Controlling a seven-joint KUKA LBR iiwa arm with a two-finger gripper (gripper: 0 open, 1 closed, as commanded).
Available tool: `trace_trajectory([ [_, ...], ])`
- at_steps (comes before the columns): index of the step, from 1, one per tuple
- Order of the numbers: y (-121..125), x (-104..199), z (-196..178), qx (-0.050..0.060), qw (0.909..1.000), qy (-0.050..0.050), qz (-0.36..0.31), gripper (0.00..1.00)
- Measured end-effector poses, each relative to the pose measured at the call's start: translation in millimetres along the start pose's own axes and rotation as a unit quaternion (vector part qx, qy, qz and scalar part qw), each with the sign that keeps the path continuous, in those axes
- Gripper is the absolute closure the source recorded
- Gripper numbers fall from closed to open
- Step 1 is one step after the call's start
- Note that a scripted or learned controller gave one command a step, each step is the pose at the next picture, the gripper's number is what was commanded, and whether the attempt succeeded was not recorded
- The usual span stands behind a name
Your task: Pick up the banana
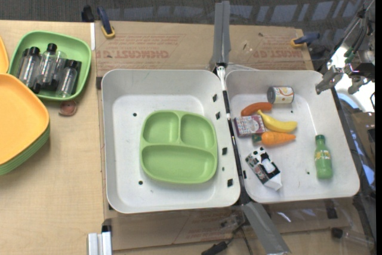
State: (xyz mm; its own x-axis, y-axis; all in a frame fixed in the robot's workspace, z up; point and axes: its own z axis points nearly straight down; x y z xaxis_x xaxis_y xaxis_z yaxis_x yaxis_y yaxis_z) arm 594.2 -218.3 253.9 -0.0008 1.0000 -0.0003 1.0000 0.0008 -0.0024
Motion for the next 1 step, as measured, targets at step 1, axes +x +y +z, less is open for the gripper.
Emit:
trace_trajectory([
  [1,0.3,-1.0,151.6,-0.010,0.9906,-0.001,-0.136,0.00],
])
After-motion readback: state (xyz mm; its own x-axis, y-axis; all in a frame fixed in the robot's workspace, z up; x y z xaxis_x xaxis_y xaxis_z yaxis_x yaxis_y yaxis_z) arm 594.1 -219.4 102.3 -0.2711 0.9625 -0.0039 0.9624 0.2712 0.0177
